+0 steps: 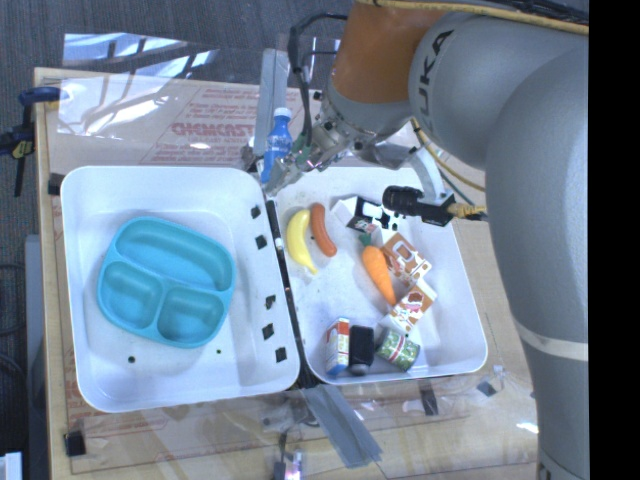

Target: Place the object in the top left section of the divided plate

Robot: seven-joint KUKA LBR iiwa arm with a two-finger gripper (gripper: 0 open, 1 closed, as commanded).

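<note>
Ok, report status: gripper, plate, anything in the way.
Gripper at right bin's top-left corner, by a blue-capped bottle. Blue divided plate in left bin, all sections bare. Bin divider between them.

Grey arm reaching in from the right, orange band above the wrist, gripper angled down and leftward at the upper middle, cables trailing alongside

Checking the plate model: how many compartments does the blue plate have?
3. The blue divided plate in the left bin has one long section along its upper right side and two smaller ones along its lower left side.
</note>
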